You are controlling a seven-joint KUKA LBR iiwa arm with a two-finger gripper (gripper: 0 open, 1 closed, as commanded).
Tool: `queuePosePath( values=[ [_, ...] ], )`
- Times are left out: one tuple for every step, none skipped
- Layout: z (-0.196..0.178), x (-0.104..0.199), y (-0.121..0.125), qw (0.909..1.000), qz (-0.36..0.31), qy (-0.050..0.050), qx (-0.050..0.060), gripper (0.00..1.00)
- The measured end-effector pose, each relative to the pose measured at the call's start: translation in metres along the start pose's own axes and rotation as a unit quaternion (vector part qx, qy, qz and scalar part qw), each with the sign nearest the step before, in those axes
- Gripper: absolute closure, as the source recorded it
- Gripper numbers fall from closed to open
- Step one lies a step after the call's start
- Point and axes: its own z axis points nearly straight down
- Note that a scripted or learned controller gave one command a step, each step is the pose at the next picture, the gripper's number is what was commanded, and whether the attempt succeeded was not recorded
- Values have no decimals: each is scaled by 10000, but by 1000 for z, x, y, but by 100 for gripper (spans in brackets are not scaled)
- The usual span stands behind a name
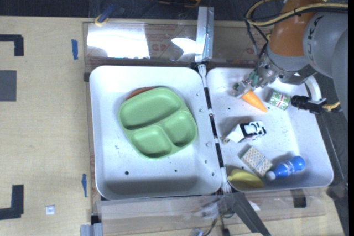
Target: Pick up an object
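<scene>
Divided plate (pixel 159 121) in left bin (pixel 105 85); carrot (pixel 254 99), bottle (pixel 286 167) in right bin (pixel 310 135).

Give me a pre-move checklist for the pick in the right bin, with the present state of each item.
1. Gripper is over the right bin, near its far wall: ok.
2. A target lies close: the orange carrot sits just below the gripper: ok.
3. Fingers open enough for the carrot: cannot tell, they are blurred against clutter.
4. Gripper holds nothing yet: cannot tell.
5. Neighbours leave room: the small green and white carton lies right beside the carrot: not ok, it may get bumped.
6. Other items out of the way: the blue bottle and the banana lie at the near wall: ok.
</scene>
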Motion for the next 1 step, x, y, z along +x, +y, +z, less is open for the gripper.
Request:
queuePosePath(
  values=[
    [-114, 32, 16, 9981, 608, -5, -2, 100]
  ],
)
